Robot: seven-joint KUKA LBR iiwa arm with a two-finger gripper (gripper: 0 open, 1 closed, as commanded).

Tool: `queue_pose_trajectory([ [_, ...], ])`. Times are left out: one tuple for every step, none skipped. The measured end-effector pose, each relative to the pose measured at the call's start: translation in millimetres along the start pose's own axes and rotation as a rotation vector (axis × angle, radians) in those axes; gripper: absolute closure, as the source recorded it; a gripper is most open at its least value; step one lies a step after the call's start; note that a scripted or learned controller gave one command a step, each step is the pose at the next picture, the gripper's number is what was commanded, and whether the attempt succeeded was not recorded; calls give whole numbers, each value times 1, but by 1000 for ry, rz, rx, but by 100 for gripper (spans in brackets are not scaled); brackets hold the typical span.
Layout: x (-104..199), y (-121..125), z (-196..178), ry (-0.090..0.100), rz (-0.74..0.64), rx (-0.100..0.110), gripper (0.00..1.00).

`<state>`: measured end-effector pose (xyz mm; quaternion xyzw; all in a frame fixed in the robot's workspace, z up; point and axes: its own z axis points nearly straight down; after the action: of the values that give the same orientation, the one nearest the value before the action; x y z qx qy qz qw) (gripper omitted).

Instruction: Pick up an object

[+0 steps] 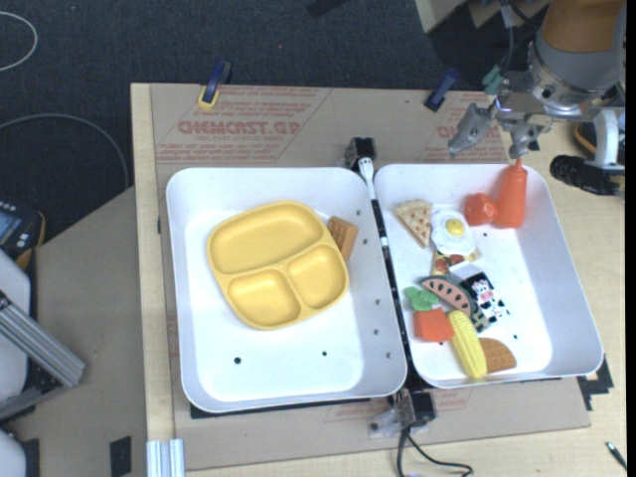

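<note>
Above the right bin [576, 296], the gripper [494, 132] hangs with its fingers apart, holding nothing. Just under it stands an orange bottle [512, 195], likely what it wants to grab.

Two white bins [189, 266], cardboard [248, 122]

Right bin [571, 296] crowded down its left half, orange bottle [513, 196] at top, bare floor along right
</note>
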<state>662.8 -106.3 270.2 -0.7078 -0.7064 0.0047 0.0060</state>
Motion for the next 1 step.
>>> queue_pose_trajectory([
  [0, 2, -9, -1, -2, -14, 0],
])
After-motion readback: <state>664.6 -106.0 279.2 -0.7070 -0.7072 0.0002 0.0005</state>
